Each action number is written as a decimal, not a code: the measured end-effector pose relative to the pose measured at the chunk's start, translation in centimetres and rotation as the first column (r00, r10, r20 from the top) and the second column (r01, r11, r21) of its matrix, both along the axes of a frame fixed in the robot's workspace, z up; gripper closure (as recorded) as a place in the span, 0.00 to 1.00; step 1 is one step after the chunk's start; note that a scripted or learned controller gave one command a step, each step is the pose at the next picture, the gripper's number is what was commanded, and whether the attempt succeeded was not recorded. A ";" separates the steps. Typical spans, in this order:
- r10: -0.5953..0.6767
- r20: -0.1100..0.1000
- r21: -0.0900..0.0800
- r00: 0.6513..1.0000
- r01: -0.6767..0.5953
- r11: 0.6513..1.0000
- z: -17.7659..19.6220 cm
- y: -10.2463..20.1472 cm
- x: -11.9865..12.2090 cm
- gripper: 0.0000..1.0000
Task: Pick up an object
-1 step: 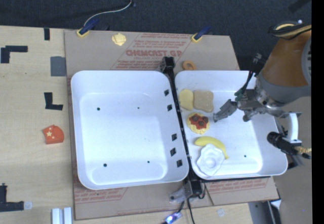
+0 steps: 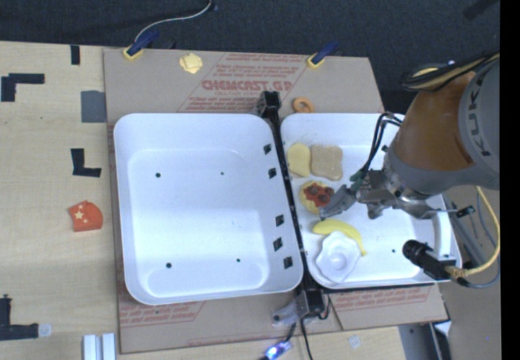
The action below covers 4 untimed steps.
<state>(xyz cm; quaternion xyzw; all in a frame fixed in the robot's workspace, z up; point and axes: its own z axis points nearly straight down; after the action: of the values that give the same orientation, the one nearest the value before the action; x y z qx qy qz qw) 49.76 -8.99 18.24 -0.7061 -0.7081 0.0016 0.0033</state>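
Pizza (image 2: 316,194), a small yellow slice with red topping, lies in the right bin (image 2: 422,273) close to the divider, and it sits right under the tip of the gripper (image 2: 335,204), so it looks like the likeliest target. It appears to be a toy food piece: probably light, fairly stiff, smooth and a little slippery, and flat enough that the fingers would have to close across its edges rather than from above its face. Just above it lie a pale yellow piece (image 2: 300,159) and a tan toast (image 2: 327,161), touching each other; below it a banana (image 2: 339,231) rests against a white round piece (image 2: 336,257). These crowd the slice, so a low grasp may nudge them. The gripper points left and slightly down toward the slice; how far the fingers are open I cannot tell, and nothing is plainly held between them. The arm (image 2: 443,139) reaches in from the right, its orange band above the wrist, bent over the bin's right half. The left bin (image 2: 130,139) lies beside it on the tabletop (image 2: 41,180).
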 end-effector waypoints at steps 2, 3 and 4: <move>-0.001 0.006 -0.004 1.000 0.001 1.000 -10.1 -1.3 8.0 0.00; -0.001 0.008 -0.003 1.000 0.001 1.000 -8.7 -1.3 8.1 1.00; -0.003 0.007 -0.002 1.000 0.003 1.000 -3.2 -0.9 4.2 1.00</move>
<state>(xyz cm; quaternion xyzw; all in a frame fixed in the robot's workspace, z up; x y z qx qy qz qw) 53.96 -9.84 15.08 -0.7072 -0.7071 -0.0002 0.0003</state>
